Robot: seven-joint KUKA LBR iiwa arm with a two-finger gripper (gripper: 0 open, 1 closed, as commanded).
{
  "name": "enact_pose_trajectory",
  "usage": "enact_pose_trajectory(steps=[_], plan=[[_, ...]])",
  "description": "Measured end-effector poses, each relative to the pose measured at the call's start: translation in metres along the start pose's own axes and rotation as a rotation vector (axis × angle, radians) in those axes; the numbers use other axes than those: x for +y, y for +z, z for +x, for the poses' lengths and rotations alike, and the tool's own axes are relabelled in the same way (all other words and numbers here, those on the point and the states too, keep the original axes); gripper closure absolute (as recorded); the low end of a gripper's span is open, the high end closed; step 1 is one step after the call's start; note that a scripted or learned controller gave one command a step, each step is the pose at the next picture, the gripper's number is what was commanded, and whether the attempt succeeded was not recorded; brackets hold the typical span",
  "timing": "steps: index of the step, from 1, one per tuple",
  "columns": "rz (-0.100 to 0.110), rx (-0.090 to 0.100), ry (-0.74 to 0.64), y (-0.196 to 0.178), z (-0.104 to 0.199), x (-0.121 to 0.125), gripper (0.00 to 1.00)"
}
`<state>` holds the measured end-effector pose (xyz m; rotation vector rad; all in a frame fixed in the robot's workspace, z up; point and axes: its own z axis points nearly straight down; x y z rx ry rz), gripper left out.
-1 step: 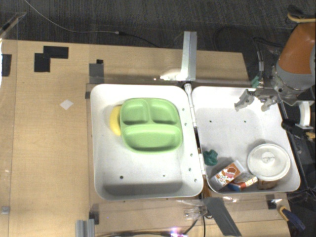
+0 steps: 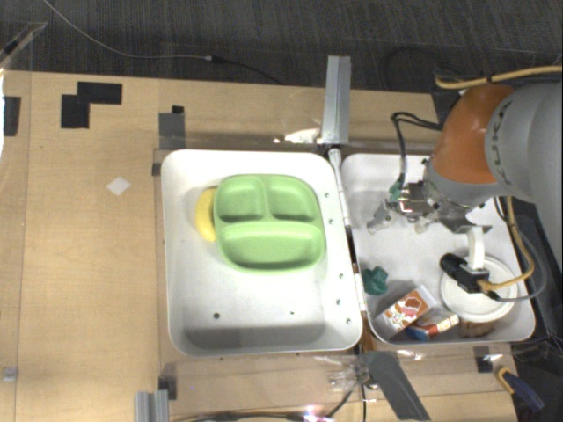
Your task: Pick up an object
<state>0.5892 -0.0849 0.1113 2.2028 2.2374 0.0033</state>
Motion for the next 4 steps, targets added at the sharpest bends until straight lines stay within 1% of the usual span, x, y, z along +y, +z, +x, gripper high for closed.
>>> enact_pose_trajectory(steps=[1,2,3,4], plan=[[-0.001,0.0,0.0,0.0,0.0,0.0,0.0],[-0.006,-0.002,-0.249,0.024,-0.004,0.021,0.0],[-0.016,-0.005,-0.248,0.01,-0.004,0.024,1.0],[-0.016,-0.005,-0.249,0.01,-0.004,0.024,0.0]])
